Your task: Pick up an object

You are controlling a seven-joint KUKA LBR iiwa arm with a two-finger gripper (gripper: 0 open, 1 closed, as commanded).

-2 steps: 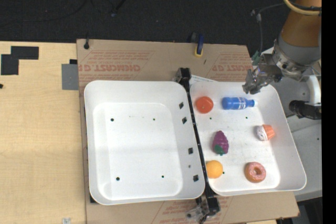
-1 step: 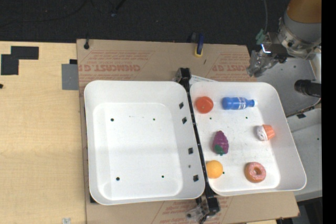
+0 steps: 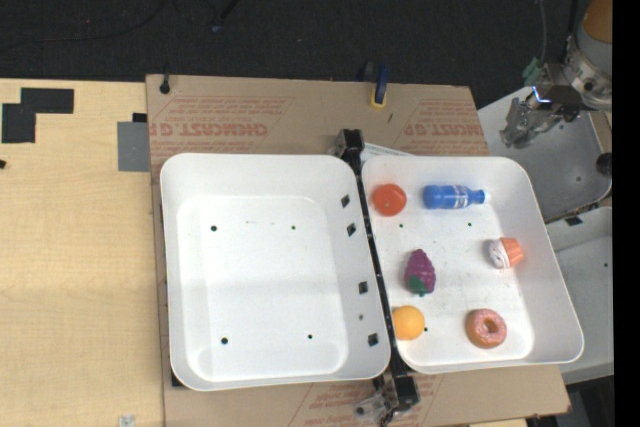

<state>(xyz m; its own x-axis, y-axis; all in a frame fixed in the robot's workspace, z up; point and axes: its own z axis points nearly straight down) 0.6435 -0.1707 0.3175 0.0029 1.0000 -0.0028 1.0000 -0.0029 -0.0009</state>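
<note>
**Six small things in the right bin, arm off to the side**

Nearest the camera, at the front of the right bin (image 3: 545, 315), a pink-iced doughnut (image 3: 486, 327) lies near the front right corner, and a yellow-orange ball (image 3: 407, 322) sits close beside the divider where the two bins meet. A step farther back, a purple bunch of grapes (image 3: 420, 271) rests near the middle of the bin floor, with a small orange-and-white object (image 3: 506, 253) well to its right, close to the bin's right wall. At the back of the same bin, an orange-red ball (image 3: 389, 199) sits beside the divider and a blue bottle (image 3: 452, 197) lies on its side just right of it, cap pointing right.

The left bin (image 3: 200, 215) lies alongside, both resting on a cardboard sheet (image 3: 260, 120) on the desk (image 3: 70, 265).

Farthest off, beyond the right bin's back right corner, the tool (image 3: 525, 120) hangs outside the bins, well apart from every object; whether it is released or clenched I cannot tell.
</note>
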